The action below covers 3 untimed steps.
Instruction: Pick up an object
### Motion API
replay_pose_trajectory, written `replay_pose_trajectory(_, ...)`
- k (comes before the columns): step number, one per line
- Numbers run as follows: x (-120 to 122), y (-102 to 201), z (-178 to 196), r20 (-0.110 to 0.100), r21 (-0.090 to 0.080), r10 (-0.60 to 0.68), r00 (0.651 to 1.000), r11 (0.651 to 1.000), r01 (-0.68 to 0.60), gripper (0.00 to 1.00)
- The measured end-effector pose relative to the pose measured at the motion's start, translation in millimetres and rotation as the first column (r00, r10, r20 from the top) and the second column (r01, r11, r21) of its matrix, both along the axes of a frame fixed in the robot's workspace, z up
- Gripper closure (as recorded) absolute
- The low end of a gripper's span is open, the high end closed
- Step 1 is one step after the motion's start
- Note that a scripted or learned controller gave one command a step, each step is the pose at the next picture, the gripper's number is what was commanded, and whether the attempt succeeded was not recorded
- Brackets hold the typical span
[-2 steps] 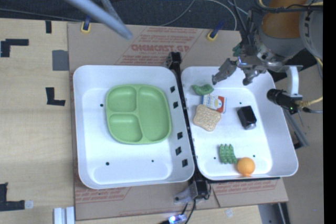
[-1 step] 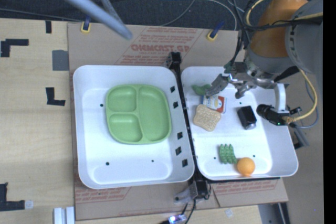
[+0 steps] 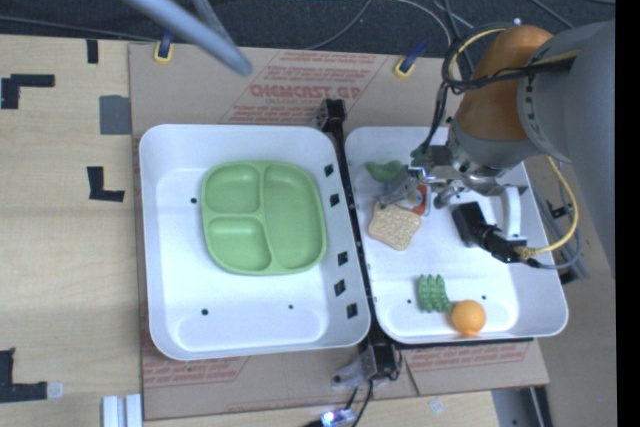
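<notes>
- Arm [image 3: 520,105]: reaches in from 3 o'clock, wrist over the right bin [image 3: 540,315].
- Gripper [image 3: 418,187]: low at the bin's 10 o'clock; whether it is open or closed cannot be told.
- Cracker-like tan slab [image 3: 395,227]: just beside the gripper, at its 7 o'clock.
- Green leafy piece [image 3: 383,171]: at the gripper's 10 o'clock.
- Orange ball [image 3: 467,317] and ridged green piece [image 3: 432,293]: at the bin's 6 o'clock.
- Left bin [image 3: 170,305]: holds a green divided plate [image 3: 264,217].

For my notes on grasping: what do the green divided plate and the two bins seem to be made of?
The green divided plate looks like moulded plastic with a matte, even colour and soft rounded ridges. The left bin and right bin look like smooth, slightly glossy white plastic with rounded corners; coated metal cannot be excluded.
</notes>
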<state>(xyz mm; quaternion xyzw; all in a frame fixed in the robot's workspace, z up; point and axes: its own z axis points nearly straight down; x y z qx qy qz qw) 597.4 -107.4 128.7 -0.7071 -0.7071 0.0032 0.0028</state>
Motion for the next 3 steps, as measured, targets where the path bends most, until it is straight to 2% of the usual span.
replay_pose_trajectory(1,1.9,-2.4,-42.2,0.015,-0.007,0.0,1.0,1.0,0.0,0.0)
replay_pose_trajectory(2,4.9,-1.6,-26.6,0.023,-0.006,0.002,1.0,1.0,-0.001,1.0)
replay_pose_trajectory(3,-2.0,5.6,26.2,0.012,0.001,0.002,1.0,1.0,-0.002,1.0)
